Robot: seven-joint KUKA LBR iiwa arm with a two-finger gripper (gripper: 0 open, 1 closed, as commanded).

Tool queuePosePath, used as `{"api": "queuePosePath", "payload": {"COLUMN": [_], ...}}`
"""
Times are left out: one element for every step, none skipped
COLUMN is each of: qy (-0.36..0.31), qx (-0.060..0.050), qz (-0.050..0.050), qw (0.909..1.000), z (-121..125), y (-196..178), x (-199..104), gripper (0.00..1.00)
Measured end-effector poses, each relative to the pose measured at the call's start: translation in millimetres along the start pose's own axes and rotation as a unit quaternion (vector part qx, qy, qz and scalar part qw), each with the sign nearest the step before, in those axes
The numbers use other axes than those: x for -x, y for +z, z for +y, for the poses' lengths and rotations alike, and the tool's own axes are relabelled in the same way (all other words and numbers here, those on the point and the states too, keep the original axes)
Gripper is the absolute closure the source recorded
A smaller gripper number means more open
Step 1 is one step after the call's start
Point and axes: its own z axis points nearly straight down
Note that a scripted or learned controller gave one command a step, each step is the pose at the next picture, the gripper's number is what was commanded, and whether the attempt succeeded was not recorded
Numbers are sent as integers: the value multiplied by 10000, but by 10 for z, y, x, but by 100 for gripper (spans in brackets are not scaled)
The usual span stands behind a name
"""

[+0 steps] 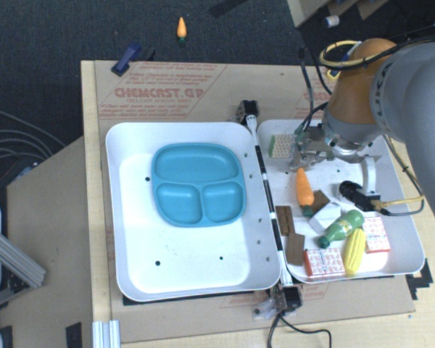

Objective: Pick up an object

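My gripper (303, 159) hangs over the back left part of the right bin (404, 194), under the orange band of the arm. Directly in front of it lies an orange carrot (304, 187), whose far end is at the gripper's tip; I cannot tell whether they touch. A green bottle (341, 228) and a yellow corn cob (354, 249) lie nearer the front, apart from the gripper. Two red and white boxes (325, 262) (378, 235) flank the corn.
A small green-topped block (281, 147) sits just left of the gripper. A brown block (296, 246) lies by the right bin's left wall, and a dark wedge (320, 202) lies beside the carrot. The left bin (130, 216) holds a blue divided plate (199, 183).
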Motion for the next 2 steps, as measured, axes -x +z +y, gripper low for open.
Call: {"api": "queuePosePath", "payload": {"qy": [-10,-7], "qx": [-2,-10], "qz": [2,-3], "qw": [10000,10000], "z": [-573,-980], "y": [-902,-892], "x": [-453,-950], "gripper": [100,100]}}
